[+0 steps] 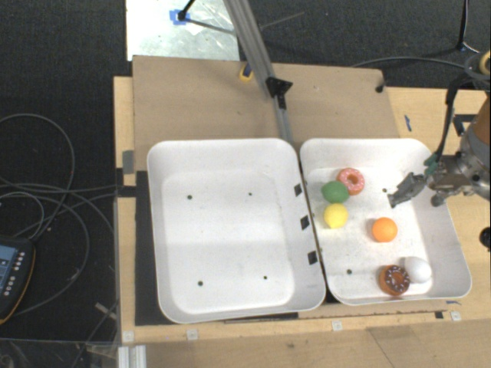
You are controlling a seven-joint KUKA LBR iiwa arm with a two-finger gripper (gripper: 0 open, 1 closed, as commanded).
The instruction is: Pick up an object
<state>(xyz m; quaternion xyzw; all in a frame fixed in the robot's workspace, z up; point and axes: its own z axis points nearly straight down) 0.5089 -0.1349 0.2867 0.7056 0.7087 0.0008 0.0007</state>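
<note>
Presently, camera view, one entry: the hand hangs over the right bin, near its far right side, at the end of a grey arm that enters from the right; whether it is spread or pressed together cannot be told at this size, and nothing is seen pinched in it. Candidates for picking, all lying in the right bin: a pink-frosted doughnut touching a green ball, with a yellow ball just beside the green one; an orange ball standing apart from the rest; a chocolate doughnut touching a white ball in the near right corner. Judgement on method: the orange ball looks the best choice, being nearest the hand and free on all sides; the hand should centre over it and descend straight, since a round thing will likely roll off an off-centre pinch. The clustered and cornered pieces seem harder. Surface: the left bin beside it, both shallow and white, on a pale wooden desk. Room: dark carpeted floor, loose black cables at left, a handheld pendant at lower left, a grey slanting pole rising from the desk's far side.
</note>
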